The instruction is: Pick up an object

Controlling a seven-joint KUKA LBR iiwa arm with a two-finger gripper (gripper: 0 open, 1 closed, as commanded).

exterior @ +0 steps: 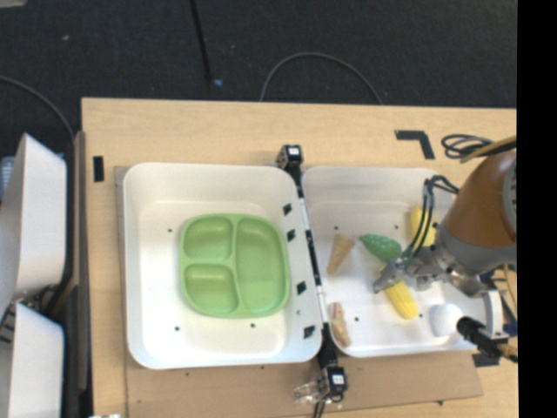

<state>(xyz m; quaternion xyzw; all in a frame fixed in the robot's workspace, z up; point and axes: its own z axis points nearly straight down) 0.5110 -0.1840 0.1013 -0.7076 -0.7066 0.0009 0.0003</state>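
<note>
The right bin (348,185) holds a yellow corn cob (401,300), a green leaf-shaped piece (380,246), a tan cone (339,252), a brown-and-pale piece (338,323) at the front left corner, a white round item (443,318) and a yellow object (419,225) partly hidden by the arm. My gripper (391,276) reaches in from the right and hangs low over the bin, right at the corn cob's upper end and just below the green piece. I cannot make out anything between its tips.
The left bin (148,320) holds a green divided plate (233,265). A hinged divider (305,259) runs between the bins. Black cables (466,144) lie on the bench at the back right. The arm's orange band (487,203) covers the right bin's right side.
</note>
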